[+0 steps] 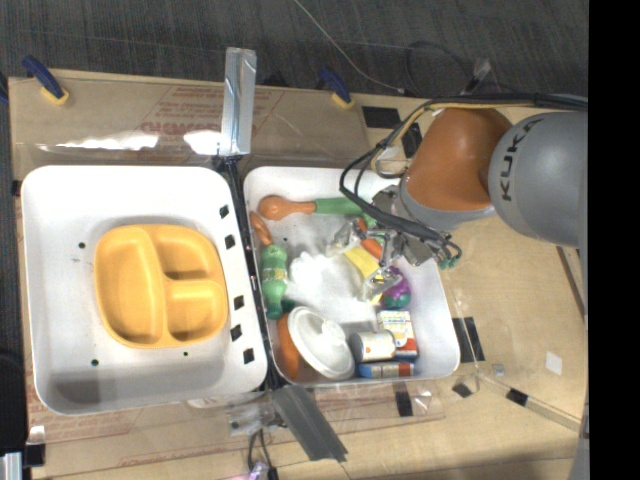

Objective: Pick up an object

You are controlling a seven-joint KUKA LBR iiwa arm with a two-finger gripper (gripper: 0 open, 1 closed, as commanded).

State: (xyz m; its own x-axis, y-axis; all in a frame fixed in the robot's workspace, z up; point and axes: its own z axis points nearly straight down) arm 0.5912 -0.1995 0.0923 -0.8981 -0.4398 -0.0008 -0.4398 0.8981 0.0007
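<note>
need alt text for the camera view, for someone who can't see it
A grey robot arm with an orange band reaches from the right into the right white bin, its gripper low among a jumble of small items. The left white bin holds a yellow divided tray.

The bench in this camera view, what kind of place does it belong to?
Probably a robotics lab test bench: a KUKA arm reaches over two white bins, taped cardboard lies beneath, and loose cables run across the floor.
</note>
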